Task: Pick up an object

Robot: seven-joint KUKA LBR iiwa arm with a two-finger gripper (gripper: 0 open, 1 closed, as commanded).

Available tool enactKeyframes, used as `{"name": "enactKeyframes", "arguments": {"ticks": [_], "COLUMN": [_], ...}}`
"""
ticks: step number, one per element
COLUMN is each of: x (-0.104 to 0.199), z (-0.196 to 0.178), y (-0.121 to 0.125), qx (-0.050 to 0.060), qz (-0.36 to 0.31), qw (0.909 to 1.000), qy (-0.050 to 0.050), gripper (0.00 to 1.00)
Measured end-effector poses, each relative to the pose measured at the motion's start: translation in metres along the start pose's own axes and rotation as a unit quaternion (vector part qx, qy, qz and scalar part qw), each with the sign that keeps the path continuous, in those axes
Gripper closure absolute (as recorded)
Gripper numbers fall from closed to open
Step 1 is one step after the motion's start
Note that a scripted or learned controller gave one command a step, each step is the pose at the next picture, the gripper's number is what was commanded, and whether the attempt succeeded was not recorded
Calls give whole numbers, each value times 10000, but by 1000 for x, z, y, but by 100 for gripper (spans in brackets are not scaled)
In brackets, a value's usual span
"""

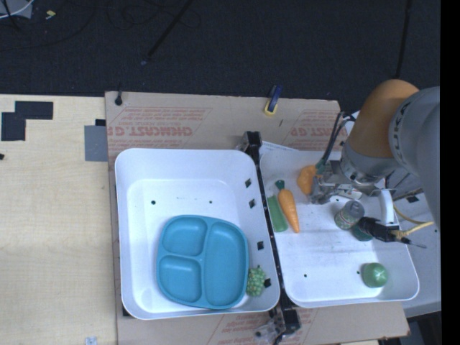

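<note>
My gripper is low in the right bin, near its far side. A small orange thing lies right beside it on the left, touching or nearly touching; I cannot tell if it is between the fingers. A carrot lies lengthwise near the bin's left wall, with a green cucumber-like piece alongside it. A round green fruit rests in the near right corner.
The left bin holds a blue divided plate and a green bunch of grapes at its near right corner. The grey arm comes in over the right bin's far right corner.
</note>
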State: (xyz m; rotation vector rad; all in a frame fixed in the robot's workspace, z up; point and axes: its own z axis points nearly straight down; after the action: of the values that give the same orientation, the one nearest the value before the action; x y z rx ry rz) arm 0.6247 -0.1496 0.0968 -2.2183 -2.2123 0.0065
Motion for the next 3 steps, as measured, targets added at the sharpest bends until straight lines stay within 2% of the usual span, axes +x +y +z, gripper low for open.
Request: {"name": "enactKeyframes", "arguments": {"ticks": [1,2,3], "x": [-4,-2,-3], "z": [-44,-106,-133], "y": [5,1,1], "qx": [-57,-69,-54], "qz": [-3,-14,-13], "qw": [10000,10000,10000], "qy": [-18,-20,-16], "gripper": [100,100,100]}}
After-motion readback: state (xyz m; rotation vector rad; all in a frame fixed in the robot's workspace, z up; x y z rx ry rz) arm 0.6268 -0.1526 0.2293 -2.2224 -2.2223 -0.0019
